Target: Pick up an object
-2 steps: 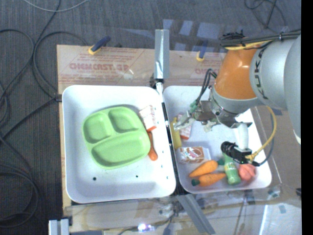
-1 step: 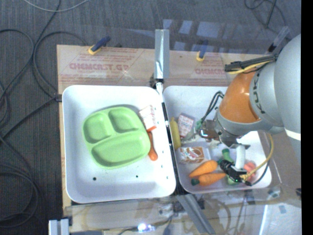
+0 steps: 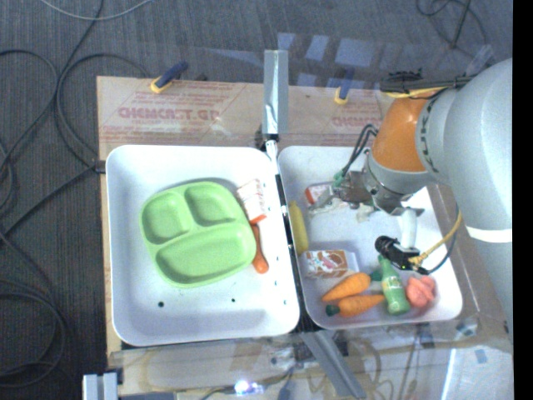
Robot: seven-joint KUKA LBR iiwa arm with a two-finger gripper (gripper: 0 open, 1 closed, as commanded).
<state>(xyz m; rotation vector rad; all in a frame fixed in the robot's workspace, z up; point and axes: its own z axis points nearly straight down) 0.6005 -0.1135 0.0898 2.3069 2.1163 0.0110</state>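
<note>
The right bin (image 3: 445, 307) holds several small items. A yellow corn-like piece (image 3: 298, 227) lies along its left wall, and a small red and white packet (image 3: 318, 194) sits near the bin's upper left. Lower down are a red and white carton (image 3: 326, 262), two orange carrots (image 3: 346, 287) (image 3: 361, 304), a green bottle (image 3: 393, 292) and a pink toy (image 3: 422, 291). My gripper (image 3: 348, 190) hangs low over the upper part of this bin, pointing left, right beside the small packet. I see nothing clearly between its fingers.
The left bin (image 3: 133, 307) carries a green divided plate (image 3: 198, 233), a small white and red carton (image 3: 252, 200) at the plate's right edge, and a thin orange carrot (image 3: 259, 255). A metal post (image 3: 274, 98) stands behind the gap between bins. The grey arm (image 3: 483, 157) covers the right bin's far side.
</note>
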